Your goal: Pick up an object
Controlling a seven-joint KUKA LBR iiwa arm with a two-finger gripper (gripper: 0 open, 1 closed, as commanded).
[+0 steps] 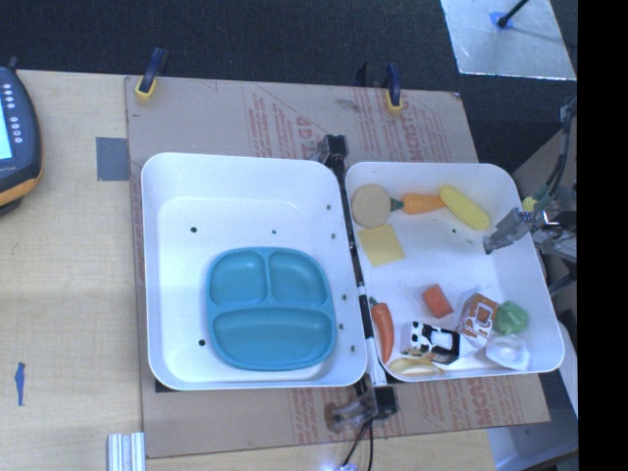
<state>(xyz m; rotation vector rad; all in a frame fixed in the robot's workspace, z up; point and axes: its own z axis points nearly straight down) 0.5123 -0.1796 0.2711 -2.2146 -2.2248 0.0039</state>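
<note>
Two shallow white bins sit side by side, and the grey metal gripper [505,232] reaches over the right edge of the right bin [446,263]; whether it is wide or narrow I cannot tell, and it holds nothing that can be seen. Just beside its tip, up and to the left, lies a yellow corn-shaped toy [463,207], with an orange carrot toy [420,204] and a tan round disc [371,204] farther left. Below it lie a small red-orange block [438,300] and a green leafy toy [510,316]. Well to its left, a blue divided plastic plate [271,307] rests in the left bin [177,194].
</note>
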